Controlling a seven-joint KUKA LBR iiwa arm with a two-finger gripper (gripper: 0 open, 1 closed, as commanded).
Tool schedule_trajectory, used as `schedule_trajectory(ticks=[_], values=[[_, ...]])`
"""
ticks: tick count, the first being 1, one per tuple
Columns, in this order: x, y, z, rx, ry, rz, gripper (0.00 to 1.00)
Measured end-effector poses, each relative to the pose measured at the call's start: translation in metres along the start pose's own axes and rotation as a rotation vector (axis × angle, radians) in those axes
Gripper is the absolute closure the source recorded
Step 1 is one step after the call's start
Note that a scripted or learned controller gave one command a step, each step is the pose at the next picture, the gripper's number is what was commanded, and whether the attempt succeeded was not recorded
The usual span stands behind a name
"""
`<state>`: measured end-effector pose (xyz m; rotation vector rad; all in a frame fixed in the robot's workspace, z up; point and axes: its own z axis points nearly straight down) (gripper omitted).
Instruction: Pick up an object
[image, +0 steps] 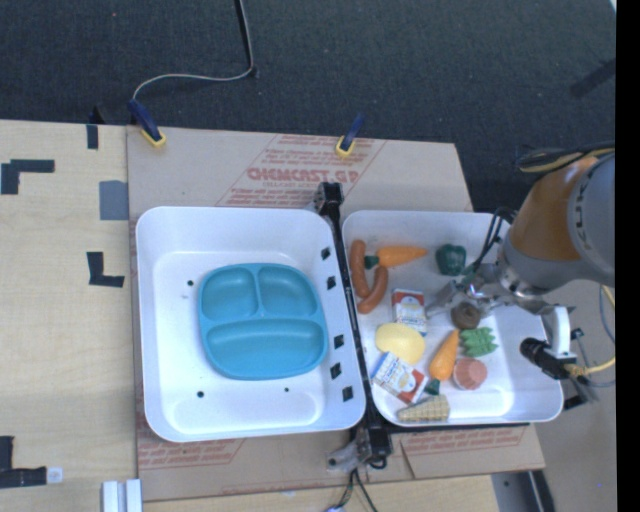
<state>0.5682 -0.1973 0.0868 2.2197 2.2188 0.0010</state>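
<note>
My gripper (463, 297) hangs low over the right bin (525, 400), near its middle right, with its fingers spread open. Nothing is held between them. A small brown round item (466, 316) lies just below the fingertips, and whether they touch it I cannot tell. Around it lie a green pepper (451, 259), a green leafy piece (479, 341), a small carrot (443, 354) and a red round piece (470, 374). Farther left are a long carrot (400, 255), two sausages (359, 262), a white packet (409, 305), a yellow lemon (400, 342) and a corn cob (424, 408).
The left bin (165, 250) holds a blue divided plate (263, 320). A black clip rail (335, 290) joins the two bins. Both bins rest on a cardboard sheet (290, 170). The arm's grey and orange wrist (555, 225) leans in over the right bin's right rim.
</note>
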Motion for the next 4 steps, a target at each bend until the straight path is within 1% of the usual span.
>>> schedule_trajectory(ticks=[1, 2, 3, 4], values=[[0.026, -0.042, 0.000, -0.003, -0.001, 0.000, 0.00], [0.087, -0.083, 0.000, -0.002, 0.001, -0.001, 0.00], [0.085, -0.082, -0.010, -0.004, -0.002, 0.001, 1.00], [0.158, -0.051, -0.118, 0.001, 0.003, -0.003, 1.00]])
